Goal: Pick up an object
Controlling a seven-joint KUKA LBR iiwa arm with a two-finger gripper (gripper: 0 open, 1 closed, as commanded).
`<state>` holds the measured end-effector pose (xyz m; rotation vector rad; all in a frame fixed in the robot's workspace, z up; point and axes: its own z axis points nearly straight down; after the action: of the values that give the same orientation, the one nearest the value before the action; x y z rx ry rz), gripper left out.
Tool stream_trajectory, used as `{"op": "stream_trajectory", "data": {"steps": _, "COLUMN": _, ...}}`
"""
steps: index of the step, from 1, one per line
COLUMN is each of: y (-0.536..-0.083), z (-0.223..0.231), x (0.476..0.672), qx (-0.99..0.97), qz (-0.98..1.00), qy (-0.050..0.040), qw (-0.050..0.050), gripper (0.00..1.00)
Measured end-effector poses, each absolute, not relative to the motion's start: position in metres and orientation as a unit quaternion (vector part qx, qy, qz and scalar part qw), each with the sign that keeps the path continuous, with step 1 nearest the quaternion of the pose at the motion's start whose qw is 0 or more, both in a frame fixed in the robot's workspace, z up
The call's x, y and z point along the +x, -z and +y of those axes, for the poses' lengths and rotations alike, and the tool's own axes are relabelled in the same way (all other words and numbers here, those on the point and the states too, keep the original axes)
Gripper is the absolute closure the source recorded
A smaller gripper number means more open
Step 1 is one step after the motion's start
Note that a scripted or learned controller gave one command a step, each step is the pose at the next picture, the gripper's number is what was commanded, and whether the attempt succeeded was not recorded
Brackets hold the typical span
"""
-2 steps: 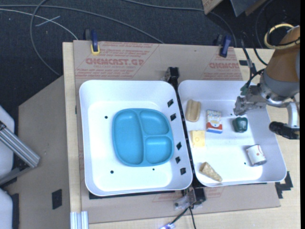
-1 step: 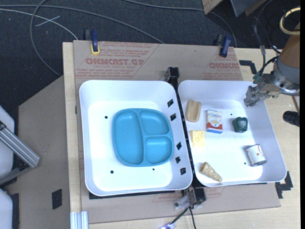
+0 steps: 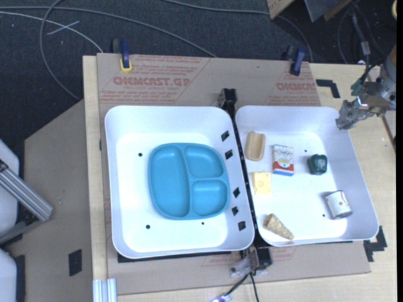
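The right bin [image 3: 352, 153] holds several small objects: a tan bread-like piece [image 3: 254, 145], a small red and white box [image 3: 283, 159], a yellow square [image 3: 262, 182], a dark green round object [image 3: 317, 163], a white can lying on its side [image 3: 338, 204] and a tan wedge [image 3: 278, 226]. My gripper [image 3: 350, 114] hangs over the far right corner of this bin, above and to the right of the green object. Nothing shows between its fingers.
The left bin [image 3: 126, 219] holds a blue divided tray [image 3: 188, 180]. A black divider with clips [image 3: 234, 168] runs between the bins. Two clamps [image 3: 125, 56] [image 3: 297, 60] stand at the board's back edge. Cables lie on the dark floor behind.
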<state>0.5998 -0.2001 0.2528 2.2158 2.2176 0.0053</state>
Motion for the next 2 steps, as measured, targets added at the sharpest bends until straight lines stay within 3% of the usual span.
{"op": "stream_trajectory", "data": {"steps": 1, "y": -0.301, "z": -0.200, "x": 0.601, "qx": 0.707, "qz": 0.708, "qy": -0.0016, "qw": 0.003, "gripper": 1.00}}
{"op": "stream_trajectory", "data": {"steps": 2, "y": -0.284, "z": -0.142, "x": 0.595, "qx": 0.705, "qz": 0.709, "qy": 0.0000, "qw": -0.002, "gripper": 1.00}}
